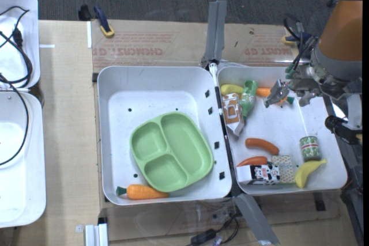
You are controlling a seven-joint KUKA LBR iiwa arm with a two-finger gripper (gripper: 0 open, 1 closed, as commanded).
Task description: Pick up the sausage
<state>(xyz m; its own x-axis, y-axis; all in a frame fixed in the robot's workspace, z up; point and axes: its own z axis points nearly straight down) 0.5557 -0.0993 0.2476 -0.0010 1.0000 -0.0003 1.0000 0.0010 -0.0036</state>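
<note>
The sausage (262, 144) is a short orange-red link lying flat on the floor of the right bin (328, 124), near its middle. My gripper (290, 95) hangs over the bin's far part, up and to the right of the sausage and well apart from it. Its two fingers stand spread, open, with nothing seen between them. A small orange piece (263, 91) lies just left of the left finger.
Around the sausage are a red pepper (252, 162), a cow-print carton (262, 173), a banana (308, 173), a green can (310, 148), an orange-white box (232, 112), a green bottle (248, 98) and a lemon (230, 89). The left bin (115, 101) holds a green divided plate (171, 151) and a carrot (141, 192).
</note>
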